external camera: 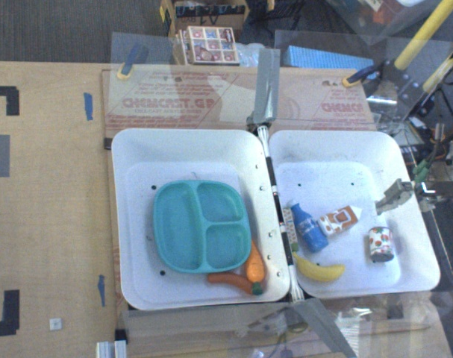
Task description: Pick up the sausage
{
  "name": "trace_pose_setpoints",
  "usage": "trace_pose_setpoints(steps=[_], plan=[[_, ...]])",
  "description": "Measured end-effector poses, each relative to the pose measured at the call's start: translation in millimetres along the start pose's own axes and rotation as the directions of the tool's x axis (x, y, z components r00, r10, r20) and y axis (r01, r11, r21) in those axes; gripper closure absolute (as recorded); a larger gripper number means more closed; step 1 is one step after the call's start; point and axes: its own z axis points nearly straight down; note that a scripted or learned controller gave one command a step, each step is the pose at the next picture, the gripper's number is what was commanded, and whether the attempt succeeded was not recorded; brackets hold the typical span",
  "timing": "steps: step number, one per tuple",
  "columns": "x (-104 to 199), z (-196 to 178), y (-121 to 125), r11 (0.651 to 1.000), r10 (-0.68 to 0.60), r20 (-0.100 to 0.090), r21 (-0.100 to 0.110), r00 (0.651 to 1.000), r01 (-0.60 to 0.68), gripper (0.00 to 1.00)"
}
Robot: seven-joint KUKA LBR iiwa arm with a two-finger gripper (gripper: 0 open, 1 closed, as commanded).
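Note:
The sausage (227,280), a reddish-brown link, lies in the left bin (129,162) near its front wall, just below the teal plate (202,226). Its right end meets an orange carrot (256,264) that leans along the plate's right edge. My gripper (392,197) is a small grey shape low over the right side of the right bin (338,148), far to the right of the sausage and not touching any object.
The right bin holds a blue bottle (309,228), a white and red bottle (340,219), a banana (319,270) and a small can (380,244). A metal divider (265,95) runs between the bins at the back. Cardboard and boxes lie beyond.

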Motion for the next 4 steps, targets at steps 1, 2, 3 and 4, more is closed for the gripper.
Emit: trace_pose_setpoints(steps=[1, 2, 3, 4], plan=[[34, 181, 0, 0.982, -0.187, 0.001, -0.002, 0.982, 0.187, 0.0], [-12, 186, 76, 0.874, -0.486, 0.006, -0.008, 0.874, 0.486, 0.0], [-16, 187, 167, 0.946, -0.32, -0.031, 0.043, 0.947, 0.321, 0.0], [-43, 189, 170, 0.813, -0.576, -0.075, 0.059, 0.814, 0.58, 0.0]])
